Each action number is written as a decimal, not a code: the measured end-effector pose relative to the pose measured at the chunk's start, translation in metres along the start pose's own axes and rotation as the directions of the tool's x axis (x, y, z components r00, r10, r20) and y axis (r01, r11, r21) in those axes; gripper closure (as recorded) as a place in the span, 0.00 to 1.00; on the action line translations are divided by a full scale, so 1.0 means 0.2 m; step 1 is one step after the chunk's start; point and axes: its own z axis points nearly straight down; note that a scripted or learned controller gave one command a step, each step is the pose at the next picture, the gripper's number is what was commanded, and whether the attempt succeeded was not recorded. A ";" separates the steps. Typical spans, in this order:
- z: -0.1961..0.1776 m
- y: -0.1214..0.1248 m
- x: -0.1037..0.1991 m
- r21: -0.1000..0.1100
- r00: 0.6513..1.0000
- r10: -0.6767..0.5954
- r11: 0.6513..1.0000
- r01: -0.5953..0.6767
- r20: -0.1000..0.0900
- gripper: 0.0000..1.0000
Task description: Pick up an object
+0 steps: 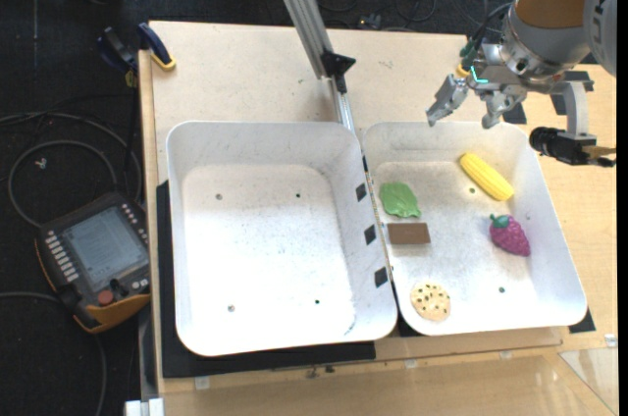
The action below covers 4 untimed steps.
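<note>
Here we see the gripper [473,107] tilted, its spread fingers bare, with the corn [487,176] just below them.

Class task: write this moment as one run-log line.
claw: open, above right bin's far edge, holding nothing | bin: corn, grapes, leaf, brown block, cookie | pick: not begun

We see the gripper [469,104] spread open above the right bin's [559,237] far edge, holding nothing. Corn [487,176], grapes [509,234], leaf [399,199], brown block [408,234] and cookie [430,301] sit inside.
</note>
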 end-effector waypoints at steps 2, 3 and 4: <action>0.28 -0.02 -0.04 0.001 1.000 0.004 1.000 -0.004 0.001 0.00; 0.59 -0.01 -0.02 0.002 1.000 0.003 1.000 -0.003 0.001 0.00; 0.91 -0.03 -0.02 0.002 1.000 0.004 1.000 -0.004 0.000 0.00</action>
